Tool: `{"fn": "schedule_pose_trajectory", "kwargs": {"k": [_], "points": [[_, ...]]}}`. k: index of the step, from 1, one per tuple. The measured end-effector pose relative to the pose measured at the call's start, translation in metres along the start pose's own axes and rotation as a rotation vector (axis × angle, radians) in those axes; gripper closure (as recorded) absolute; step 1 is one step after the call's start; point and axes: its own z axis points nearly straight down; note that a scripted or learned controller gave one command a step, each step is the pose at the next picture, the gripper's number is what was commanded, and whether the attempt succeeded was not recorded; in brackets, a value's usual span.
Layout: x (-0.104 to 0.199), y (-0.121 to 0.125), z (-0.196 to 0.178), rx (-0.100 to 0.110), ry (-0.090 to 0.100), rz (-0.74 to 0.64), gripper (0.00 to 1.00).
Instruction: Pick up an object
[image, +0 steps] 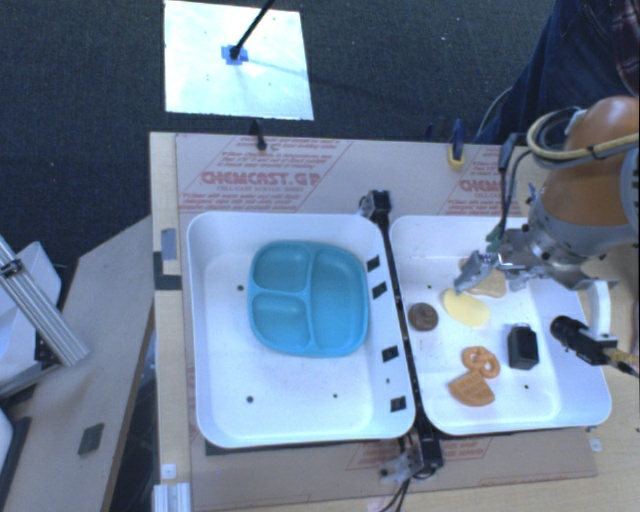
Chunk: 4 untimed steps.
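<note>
The right bin (560, 410) holds a pale yellow disc (466, 308), a brown round cookie (424, 317), an orange pretzel (480, 360), an orange wedge (470, 390), a black block (522, 347) and a tan piece (491, 287). My gripper (473, 272) hangs low in the upper part of this bin, just above the yellow disc and beside the tan piece. I see nothing held between its tips.
The left bin (215, 400) carries a blue divided plate (305, 298). A black divider with clips (390, 300) runs between the bins. A black cylindrical part (580, 340) pokes over the right bin's right wall. The arm's orange band (600, 125) looms at the upper right.
</note>
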Motion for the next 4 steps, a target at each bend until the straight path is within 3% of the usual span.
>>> {"fn": "schedule_pose_trajectory", "kwargs": {"k": [2, 3, 4], "points": [[0.008, 0.003, 0.119, 0.006, 0.001, 0.003, 0.0], [0.008, 0.003, 0.134, 0.002, 0.001, 0.003, 0.0], [0.008, 0.004, 0.122, -0.001, 0.0, 0.004, 1.0]]}}
